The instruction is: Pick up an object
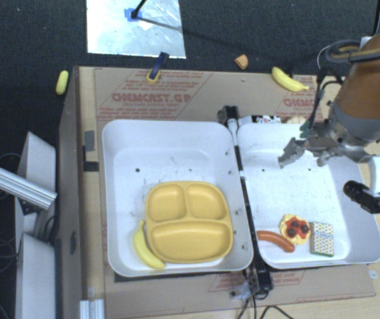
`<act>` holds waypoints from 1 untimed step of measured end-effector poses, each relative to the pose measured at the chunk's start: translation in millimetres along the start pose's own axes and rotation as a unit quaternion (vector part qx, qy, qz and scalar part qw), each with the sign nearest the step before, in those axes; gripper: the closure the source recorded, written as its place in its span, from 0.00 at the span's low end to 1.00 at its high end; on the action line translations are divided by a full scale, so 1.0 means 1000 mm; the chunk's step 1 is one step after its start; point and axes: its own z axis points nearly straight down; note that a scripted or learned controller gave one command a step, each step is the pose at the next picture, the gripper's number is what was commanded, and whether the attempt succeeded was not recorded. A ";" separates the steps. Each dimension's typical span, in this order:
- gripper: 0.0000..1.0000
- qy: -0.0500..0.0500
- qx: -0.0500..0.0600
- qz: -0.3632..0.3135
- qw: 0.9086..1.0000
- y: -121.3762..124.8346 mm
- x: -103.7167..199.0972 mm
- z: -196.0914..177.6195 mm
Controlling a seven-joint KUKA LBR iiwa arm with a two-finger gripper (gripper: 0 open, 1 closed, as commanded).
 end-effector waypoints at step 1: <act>0.00 0.000 0.000 0.001 1.000 -0.064 -0.052 0.009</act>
